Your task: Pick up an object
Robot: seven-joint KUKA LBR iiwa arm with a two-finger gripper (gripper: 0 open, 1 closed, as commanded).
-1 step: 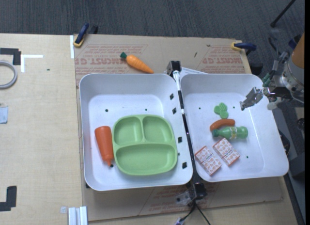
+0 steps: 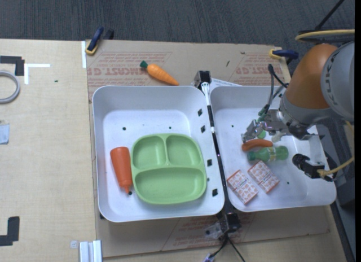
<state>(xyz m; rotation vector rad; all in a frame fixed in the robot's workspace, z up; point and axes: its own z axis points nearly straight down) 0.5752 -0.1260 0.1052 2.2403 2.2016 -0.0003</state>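
Toy carrot (image 2: 159, 73) on cardboard behind the bins, blue clamp (image 2: 95, 40) at the cardboard's corner

Grey arm (image 2: 341, 80), orange band (image 2: 313, 77) above wrist, black cables, silvery metal fingers (image 2: 252, 132).

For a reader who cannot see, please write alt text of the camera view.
The gripper is low in the right bin, just above an orange sausage and a green bottle. The left bin holds a green divided plate.
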